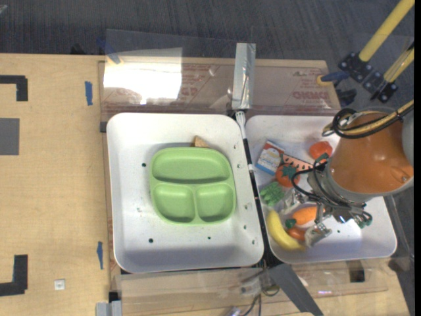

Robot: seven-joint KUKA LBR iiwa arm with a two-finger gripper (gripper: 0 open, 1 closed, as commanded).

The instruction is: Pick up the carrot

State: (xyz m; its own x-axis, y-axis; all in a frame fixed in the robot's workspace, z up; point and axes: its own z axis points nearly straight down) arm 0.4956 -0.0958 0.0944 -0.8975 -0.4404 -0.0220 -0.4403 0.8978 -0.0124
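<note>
The gripper (309,224) hangs low in the right bin (378,242), right over the carrot (304,214) — beside a banana (281,232). Whether it grips, I cannot tell — the wrist hides it.

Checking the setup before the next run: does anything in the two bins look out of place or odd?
One thing: a small tan object sits half hidden behind the far rim of the green divided plate in the left bin, apart from the toy food heaped in the right bin, where the claw is.
</note>
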